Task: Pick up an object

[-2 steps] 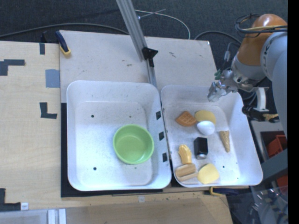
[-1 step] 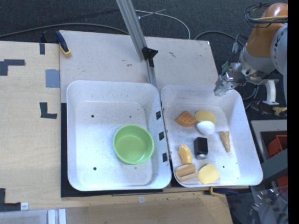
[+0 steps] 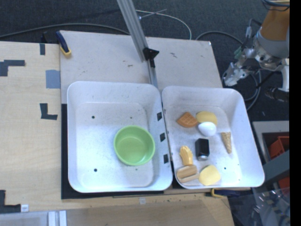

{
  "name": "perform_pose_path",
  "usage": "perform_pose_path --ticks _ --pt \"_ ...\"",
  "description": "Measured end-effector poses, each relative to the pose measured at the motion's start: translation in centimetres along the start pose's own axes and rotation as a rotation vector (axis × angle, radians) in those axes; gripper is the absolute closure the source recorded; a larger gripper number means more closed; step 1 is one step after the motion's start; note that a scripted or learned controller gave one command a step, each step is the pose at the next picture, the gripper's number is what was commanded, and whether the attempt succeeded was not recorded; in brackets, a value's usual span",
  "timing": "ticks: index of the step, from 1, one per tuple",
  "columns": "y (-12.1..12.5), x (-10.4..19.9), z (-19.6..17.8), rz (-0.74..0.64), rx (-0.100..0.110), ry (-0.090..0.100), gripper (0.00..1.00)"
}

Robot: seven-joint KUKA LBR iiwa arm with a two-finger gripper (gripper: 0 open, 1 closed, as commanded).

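The right bin (image 3: 235,102) holds several small items: an orange wedge (image 3: 187,120), a yellow round piece (image 3: 207,117), a white egg-like piece (image 3: 207,128), a black block (image 3: 202,148), a tan cone (image 3: 227,141), a yellow-orange piece (image 3: 186,155), a bread-like bun (image 3: 186,173) and a yellow lump (image 3: 209,175). A green bowl (image 3: 134,145) sits in the left bin (image 3: 80,98). My gripper (image 3: 233,72) hangs outside the right bin, past its far right corner, away from every item.
A slanted metal pole (image 3: 134,25) with a black clamp stands behind the bins. Cables (image 3: 207,34) trail over the dark floor at the back right. A blue and yellow tool (image 3: 63,44) lies at the board's far left corner.
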State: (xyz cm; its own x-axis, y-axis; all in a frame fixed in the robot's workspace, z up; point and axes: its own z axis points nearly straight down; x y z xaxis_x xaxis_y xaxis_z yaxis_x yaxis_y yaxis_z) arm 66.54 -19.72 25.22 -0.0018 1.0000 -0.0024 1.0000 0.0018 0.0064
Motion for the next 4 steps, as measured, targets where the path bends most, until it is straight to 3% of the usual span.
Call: perform_pose_path --ticks 4 --pt "-4.7 22.6 2.8 -0.005 0.011 0.004 1.0"
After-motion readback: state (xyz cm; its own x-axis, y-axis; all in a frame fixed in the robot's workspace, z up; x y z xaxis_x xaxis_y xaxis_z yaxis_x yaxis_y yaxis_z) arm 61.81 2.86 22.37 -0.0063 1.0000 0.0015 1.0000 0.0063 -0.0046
